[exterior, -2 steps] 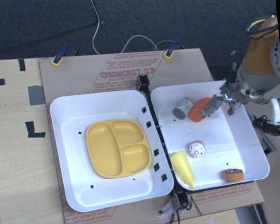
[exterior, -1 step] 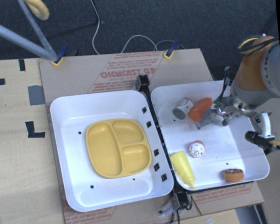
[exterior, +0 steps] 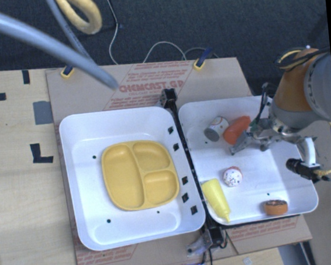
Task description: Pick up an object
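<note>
Single fixed overhead cam
Looks down at a slant on counter (exterior: pixel 17 174), both white bins (exterior: pixel 80 185) framed, arm (exterior: pixel 302 94) entering right.

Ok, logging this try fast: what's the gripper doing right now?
Gripper: low in the right bin, beside the orange object; open or shut cannot be told.

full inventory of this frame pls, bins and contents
bins: 2, white, side by side on the bench
plate: 1, yellow, three compartments, left bin
carrot: 1, orange, right bin top, by the claw
cup: 1, grey, on its side left of the carrot
ball: 1, white with red specks, right bin middle
bottle: 1, yellow, right bin lower left
donut: 1, orange-brown, right bin lower right
arm: 1, grey with orange band, right
claw: 1, grey, low in the right bin
</note>
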